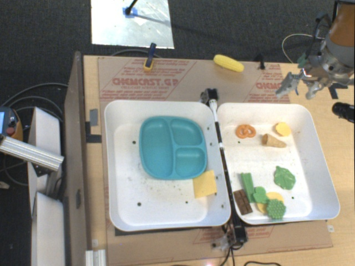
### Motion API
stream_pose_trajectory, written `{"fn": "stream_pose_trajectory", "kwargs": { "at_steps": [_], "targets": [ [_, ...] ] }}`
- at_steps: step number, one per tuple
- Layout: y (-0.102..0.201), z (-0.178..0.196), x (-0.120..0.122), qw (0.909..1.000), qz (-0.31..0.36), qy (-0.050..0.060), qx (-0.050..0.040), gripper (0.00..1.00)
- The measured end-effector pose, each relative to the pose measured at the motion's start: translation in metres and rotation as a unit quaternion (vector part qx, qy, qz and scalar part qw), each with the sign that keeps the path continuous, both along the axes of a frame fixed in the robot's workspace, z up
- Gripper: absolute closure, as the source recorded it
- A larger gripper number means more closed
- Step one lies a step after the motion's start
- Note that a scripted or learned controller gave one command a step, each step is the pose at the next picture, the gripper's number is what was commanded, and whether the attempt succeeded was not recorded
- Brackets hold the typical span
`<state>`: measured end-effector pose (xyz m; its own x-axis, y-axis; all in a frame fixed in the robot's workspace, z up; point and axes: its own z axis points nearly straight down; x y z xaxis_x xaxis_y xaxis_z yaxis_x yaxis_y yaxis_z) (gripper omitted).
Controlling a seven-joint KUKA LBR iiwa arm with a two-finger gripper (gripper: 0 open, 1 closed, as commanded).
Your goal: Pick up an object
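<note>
Pretzel lies near my right bin's far rim, while my tool hangs spread and empty beyond that rim.

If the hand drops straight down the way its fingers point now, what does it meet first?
Probably the far rim of the right bin or the cardboard just behind it. The hand hangs above that edge, short of the pretzel and yellow piece. Depth is unclear.

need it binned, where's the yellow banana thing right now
The yellow banana lies outside both bins on the cardboard, just beyond the right bin's far rim.
</note>
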<state>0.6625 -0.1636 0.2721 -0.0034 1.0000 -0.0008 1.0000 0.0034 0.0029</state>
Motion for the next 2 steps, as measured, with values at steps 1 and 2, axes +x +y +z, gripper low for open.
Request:
{"fn": "stream_pose_trajectory", "kwargs": {
  "at_steps": [1,2],
  "targets": [
    [-0.037,-0.084,-0.042,1.0,-0.002,0.003,0.0005,0.0],
    [-0.041,-0.167,-0.027,1.0,0.001,0.001,-0.0001,0.0]
  ]
}}
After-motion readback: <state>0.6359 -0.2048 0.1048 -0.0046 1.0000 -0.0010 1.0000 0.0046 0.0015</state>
